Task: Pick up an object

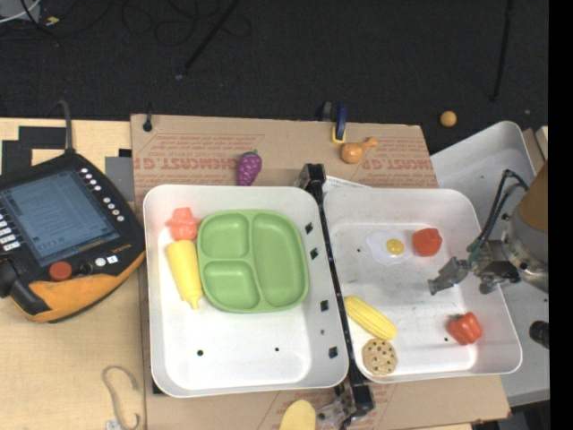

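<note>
Approach step, by the look of it: gripper [467, 274] hangs over the right bin [407, 206] near its right wall, fingers spread apart with nothing between them, so no grasp yet. Task names no particular object; nearest candidate is the red pepper [465, 328], lying on the bin floor just below and slightly toward the front edge from the gripper, apart from it, not touching. The red tomato [427, 241] sits up and to the left, also near, with a fried egg toy [394, 247] beside it. Corn cob [370, 317] and cookie [380, 357] lie further left at the front corner, well apart from the gripper. Next move, I'd judge, calls for shifting over one of the red items, centring it between the spread fingers, dropping down and closing. Pepper is close to the bin wall, so finger clearance there could be tight. Left bin [233, 356] holds a green plate [252, 262], out of play for now.
</note>
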Controlling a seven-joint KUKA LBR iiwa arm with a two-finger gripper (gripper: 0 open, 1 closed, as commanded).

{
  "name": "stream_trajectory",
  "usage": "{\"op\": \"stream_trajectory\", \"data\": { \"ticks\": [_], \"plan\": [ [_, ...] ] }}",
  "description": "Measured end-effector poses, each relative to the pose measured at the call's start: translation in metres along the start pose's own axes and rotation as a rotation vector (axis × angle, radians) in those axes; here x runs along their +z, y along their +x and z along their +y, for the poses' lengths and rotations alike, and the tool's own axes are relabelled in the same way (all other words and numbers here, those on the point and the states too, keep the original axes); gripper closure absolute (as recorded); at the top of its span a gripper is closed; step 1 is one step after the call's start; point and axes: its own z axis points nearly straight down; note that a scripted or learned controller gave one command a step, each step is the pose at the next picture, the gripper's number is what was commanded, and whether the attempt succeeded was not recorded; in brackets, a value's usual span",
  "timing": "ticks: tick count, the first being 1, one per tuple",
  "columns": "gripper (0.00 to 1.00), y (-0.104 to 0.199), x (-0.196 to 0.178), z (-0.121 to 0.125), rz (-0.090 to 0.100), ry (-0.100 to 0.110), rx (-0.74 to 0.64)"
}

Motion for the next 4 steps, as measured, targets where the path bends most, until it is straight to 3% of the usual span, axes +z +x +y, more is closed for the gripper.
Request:
{"op": "stream_trajectory", "data": {
  "ticks": [1, 3, 4],
  "plan": [
    [0.00, 0.000, -0.007, 0.003, -0.002, -0.012, -0.002],
    [0.00, 0.004, 0.110, 0.007, -0.001, -0.008, -0.004],
    [1.00, 0.001, 0.098, 0.007, -0.001, -0.011, 0.002]
  ]
}}
